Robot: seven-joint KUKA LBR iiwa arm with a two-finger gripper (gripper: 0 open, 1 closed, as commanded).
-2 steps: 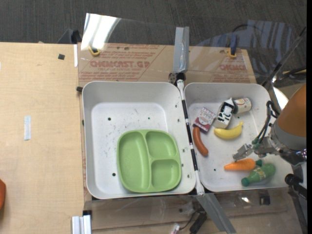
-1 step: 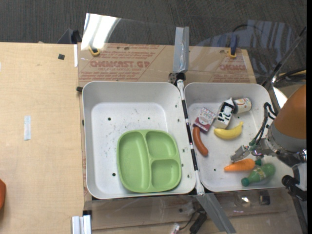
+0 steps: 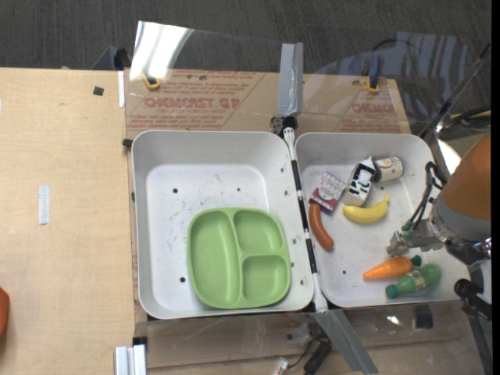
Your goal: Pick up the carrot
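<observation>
The carrot (image 3: 388,268) lies at five o'clock in the right bin (image 3: 344,287), touching a green bottle (image 3: 414,280). The gripper (image 3: 408,242) hovers just above it at one o'clock; its grip cannot be told. Both bins sit on a wooden bench (image 3: 62,170) over dark carpet (image 3: 234,6).

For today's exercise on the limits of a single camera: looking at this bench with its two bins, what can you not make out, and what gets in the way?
- Pincer: too small and blurred in the camera view to tell its fingers apart, just above the carrot.
- Arm: cut off by the right edge.
- Small box: print too small to read.
- Green bottle: label too blurred to read.
</observation>
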